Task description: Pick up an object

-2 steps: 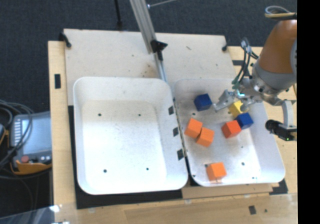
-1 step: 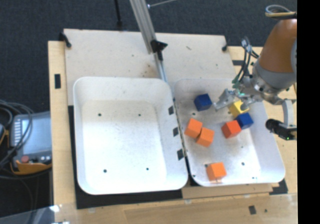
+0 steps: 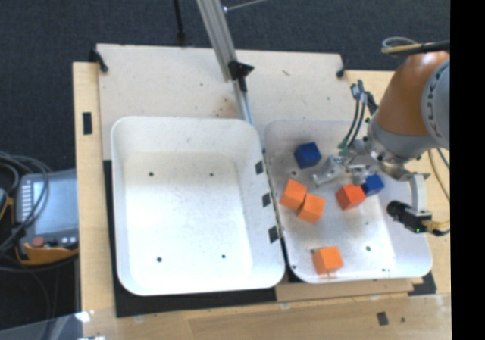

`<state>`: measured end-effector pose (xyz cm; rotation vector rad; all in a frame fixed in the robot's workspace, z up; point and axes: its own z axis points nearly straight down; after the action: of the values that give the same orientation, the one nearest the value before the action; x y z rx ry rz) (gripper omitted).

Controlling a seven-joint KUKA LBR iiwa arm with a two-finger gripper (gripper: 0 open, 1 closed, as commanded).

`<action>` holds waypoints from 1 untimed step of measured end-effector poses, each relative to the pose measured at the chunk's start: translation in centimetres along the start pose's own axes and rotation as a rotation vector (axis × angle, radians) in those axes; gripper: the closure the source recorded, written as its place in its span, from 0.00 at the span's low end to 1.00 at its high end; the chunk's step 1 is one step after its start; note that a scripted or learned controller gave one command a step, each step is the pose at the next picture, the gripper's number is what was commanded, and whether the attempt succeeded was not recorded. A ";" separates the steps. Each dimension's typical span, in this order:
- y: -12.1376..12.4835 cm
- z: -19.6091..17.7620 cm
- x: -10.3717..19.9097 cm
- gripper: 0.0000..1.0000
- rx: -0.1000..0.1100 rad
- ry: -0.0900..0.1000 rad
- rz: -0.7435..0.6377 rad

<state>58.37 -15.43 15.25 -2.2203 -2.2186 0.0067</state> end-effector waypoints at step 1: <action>0.2 3.4 -0.1 0.00 -0.009 0.000 -0.001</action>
<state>58.53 -15.52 11.85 -2.2229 -2.2244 -0.0031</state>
